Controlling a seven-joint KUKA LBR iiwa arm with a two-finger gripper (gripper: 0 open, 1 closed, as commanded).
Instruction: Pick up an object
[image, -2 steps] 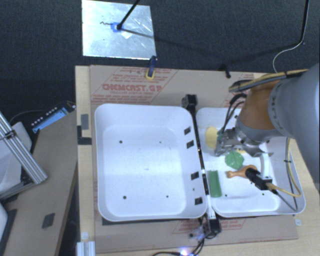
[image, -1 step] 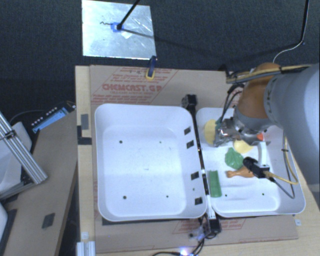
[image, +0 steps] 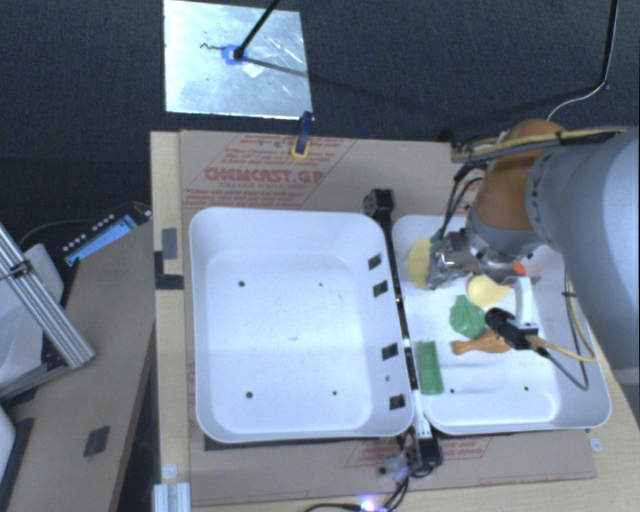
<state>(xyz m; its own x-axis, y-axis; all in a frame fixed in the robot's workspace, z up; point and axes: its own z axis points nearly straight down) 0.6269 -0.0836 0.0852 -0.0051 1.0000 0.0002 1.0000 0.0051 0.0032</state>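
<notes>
Several small toys lie just below the tool (image: 447, 266), jaw state untellable; the pale yellow piece (image: 486, 290) looks light, smooth, best pinched across its middle.

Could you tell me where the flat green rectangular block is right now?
The flat green rectangular block lies in the right white bin, against its left wall, below the crumpled green piece.

Objects (image: 470, 318) in right bin (image: 520, 405)
</notes>
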